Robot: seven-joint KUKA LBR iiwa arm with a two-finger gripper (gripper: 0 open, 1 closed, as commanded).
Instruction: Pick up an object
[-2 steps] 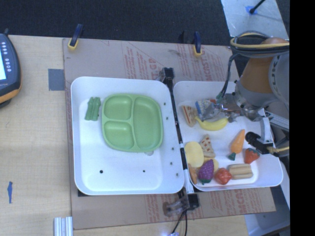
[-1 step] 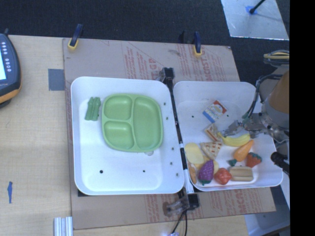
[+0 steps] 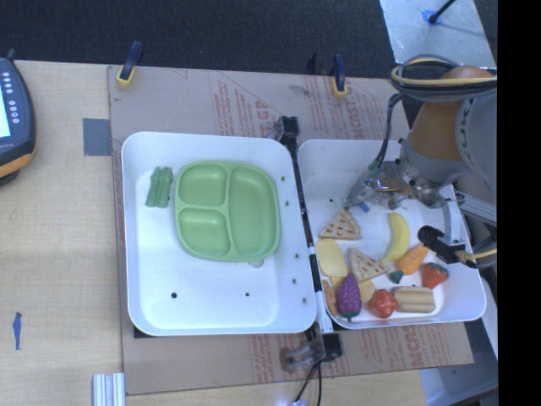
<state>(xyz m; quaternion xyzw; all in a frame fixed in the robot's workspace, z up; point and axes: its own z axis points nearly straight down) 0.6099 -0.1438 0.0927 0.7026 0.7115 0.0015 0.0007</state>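
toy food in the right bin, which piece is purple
The grape bunch, at the bin's near left corner; the pieces around it are yellow, orange, red or tan.

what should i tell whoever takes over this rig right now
Gripper: hovering over the upper part of the right bin, nothing visibly held.
Right bin holds the toy food: banana, two sandwich wedges, purple grapes, carrot, strawberry, tomato, hot dog.
Left bin: green divided plate with a small green vegetable beside it.
Done: nothing picked yet.
Left: descend on one object, likely the nearby banana or upper wedge, grasp and lift.
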